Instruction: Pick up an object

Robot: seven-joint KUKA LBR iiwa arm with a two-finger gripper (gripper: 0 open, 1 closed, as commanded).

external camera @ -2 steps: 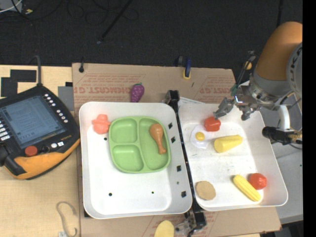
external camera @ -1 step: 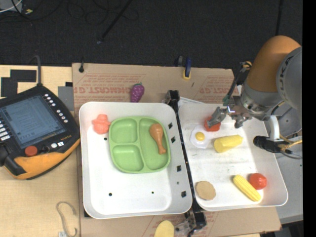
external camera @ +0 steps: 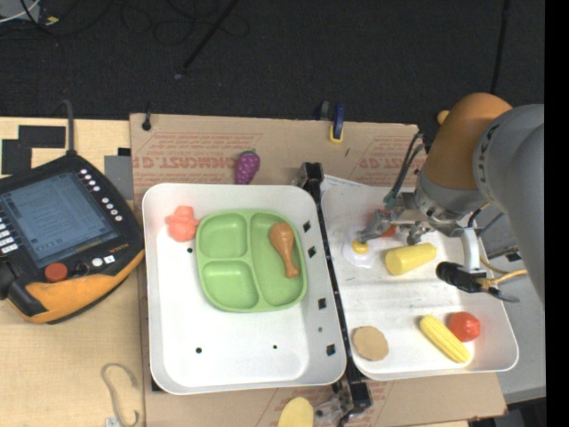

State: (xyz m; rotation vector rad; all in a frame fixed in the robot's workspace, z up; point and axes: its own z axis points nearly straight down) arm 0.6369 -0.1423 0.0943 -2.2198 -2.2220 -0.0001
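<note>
My gripper (external camera: 389,228) hangs low over the back left part of the right bin (external camera: 498,363), under the grey arm with its orange band. Just left of it and below lies a small white disc with a yellow centre (external camera: 358,249). A pale yellow chunk (external camera: 410,258) lies right in front of the gripper. A tan round cookie (external camera: 370,342), a yellow corn cob (external camera: 444,337) and a red tomato (external camera: 464,326) rest near the bin's front. The view does not show anything held.
The left bin (external camera: 178,354) holds a green divided plate (external camera: 206,265) with a brown drumstick (external camera: 285,247) on it, and a pink toy (external camera: 180,224). Purple grapes (external camera: 247,165) lie behind the bins, a yellow lemon (external camera: 296,412) in front. A teach pendant (external camera: 62,229) sits far left.
</note>
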